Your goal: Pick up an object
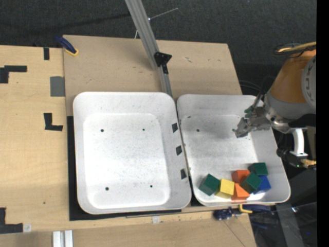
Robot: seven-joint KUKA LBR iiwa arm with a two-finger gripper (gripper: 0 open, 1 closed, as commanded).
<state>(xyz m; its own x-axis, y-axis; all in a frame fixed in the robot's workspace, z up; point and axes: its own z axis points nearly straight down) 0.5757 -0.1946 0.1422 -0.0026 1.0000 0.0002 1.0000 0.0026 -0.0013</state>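
Observation:
Several small blocks lie clustered in the near right corner of the right bin (216, 138): a green block (209, 183), a yellow block (225, 188), orange blocks (240, 177), a dark green block (257, 169) and a blue block (264, 183). My gripper (242, 129) hangs over the right side of that bin, above and behind the cluster, well apart from the blocks. Nothing shows between its fingers.
The left bin (126, 151) sits beside the right one on the wooden bench. A slanted metal rail (146, 27) runs from the top down to the gap between the bins. The arm's orange band (290, 84) fills the right edge.

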